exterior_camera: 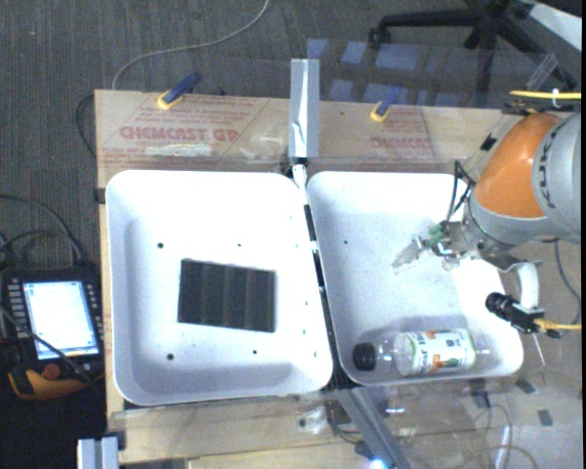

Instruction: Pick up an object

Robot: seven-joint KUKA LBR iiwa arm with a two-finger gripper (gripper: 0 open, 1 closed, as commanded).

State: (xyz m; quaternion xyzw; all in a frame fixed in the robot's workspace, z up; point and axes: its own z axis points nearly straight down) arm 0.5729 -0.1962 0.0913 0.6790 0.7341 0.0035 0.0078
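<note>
My bins [146, 203] look like smooth, glossy white plastic. The bottle [425, 351] is clear, shiny plastic with a paper-like label. The dark ridged pad [227, 295] looks matt. My band [508, 174] gleams orange.

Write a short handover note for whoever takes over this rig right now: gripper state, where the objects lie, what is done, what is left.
Gripper: over the right bin, nothing visibly held; whether it is open or shut cannot be told.
Bottle: lying on its side along the right bin's near wall, dark cap toward the left bin.
Dark rectangular pad: flat in the middle of the left bin.
Done: nothing picked up yet.
Left: grasp and lift one object; the bottle looks nearest to the gripper.
</note>
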